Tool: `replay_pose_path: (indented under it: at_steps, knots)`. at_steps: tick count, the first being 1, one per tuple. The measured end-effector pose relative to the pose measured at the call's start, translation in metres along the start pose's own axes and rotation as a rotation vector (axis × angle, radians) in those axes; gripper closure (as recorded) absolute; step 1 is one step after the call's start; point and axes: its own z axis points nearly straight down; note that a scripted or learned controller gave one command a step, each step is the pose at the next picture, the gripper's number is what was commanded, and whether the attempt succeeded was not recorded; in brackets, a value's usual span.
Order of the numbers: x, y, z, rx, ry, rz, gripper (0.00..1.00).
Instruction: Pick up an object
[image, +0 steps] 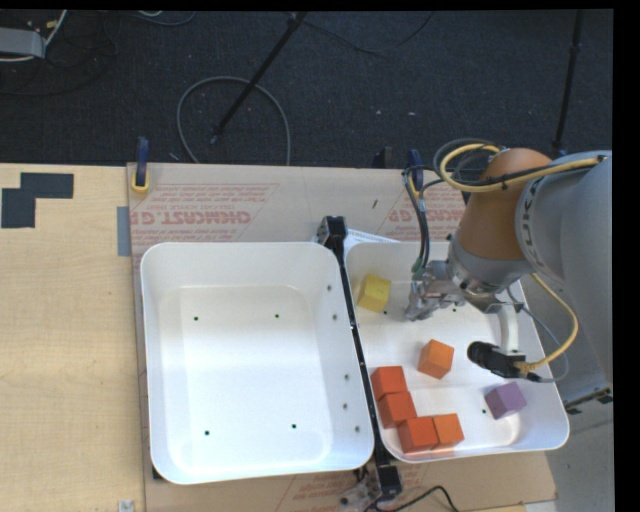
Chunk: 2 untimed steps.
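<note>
My gripper (422, 303) reaches down into the right bin (551, 431), near its back middle. A yellow cube (375, 293) lies just to its left, a short gap away. An orange cube (435, 358) sits a little in front of the gripper on the bin floor. Several red-orange blocks (410, 412) are joined in an L shape along the bin's front left. A purple cube (505, 400) rests at the front right. Nothing shows between the gripper and any block.
The left bin (150, 300) stands beside the right one, their rims meeting along a black divider (345, 290). The grey arm with its orange band (505, 215) hangs over the right bin's back right corner. Cardboard lies under both bins.
</note>
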Motion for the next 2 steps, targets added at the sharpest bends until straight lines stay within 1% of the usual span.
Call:
replay_pose_path:
  at_steps: [1,2]
  knots:
    - [-0.002,-0.002,-0.062,-0.005,0.0,0.0,1.0]
    - [0.005,-0.007,-0.117,-0.005,0.0,-0.001,1.0]
